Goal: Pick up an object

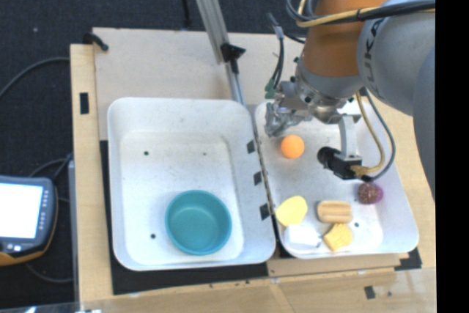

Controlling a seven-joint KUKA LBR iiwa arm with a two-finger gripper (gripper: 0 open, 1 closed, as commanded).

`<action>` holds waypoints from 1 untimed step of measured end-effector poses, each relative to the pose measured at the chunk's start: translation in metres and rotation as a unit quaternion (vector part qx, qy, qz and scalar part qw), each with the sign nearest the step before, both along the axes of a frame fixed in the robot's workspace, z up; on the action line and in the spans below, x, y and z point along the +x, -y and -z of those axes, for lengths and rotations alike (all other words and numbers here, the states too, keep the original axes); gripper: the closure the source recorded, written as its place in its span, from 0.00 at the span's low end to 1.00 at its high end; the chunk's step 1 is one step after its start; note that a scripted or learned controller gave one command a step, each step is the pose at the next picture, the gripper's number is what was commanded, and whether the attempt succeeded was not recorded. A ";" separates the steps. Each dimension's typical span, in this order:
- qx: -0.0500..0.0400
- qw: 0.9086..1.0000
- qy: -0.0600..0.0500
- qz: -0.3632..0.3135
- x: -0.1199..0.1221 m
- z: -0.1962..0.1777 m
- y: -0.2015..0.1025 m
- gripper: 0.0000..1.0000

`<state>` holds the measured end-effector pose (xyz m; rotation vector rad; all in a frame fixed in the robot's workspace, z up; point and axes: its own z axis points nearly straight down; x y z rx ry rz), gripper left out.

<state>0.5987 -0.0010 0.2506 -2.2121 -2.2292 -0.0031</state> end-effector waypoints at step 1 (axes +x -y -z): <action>0.000 1.000 0.000 0.000 -0.027 -0.006 -0.044 1.00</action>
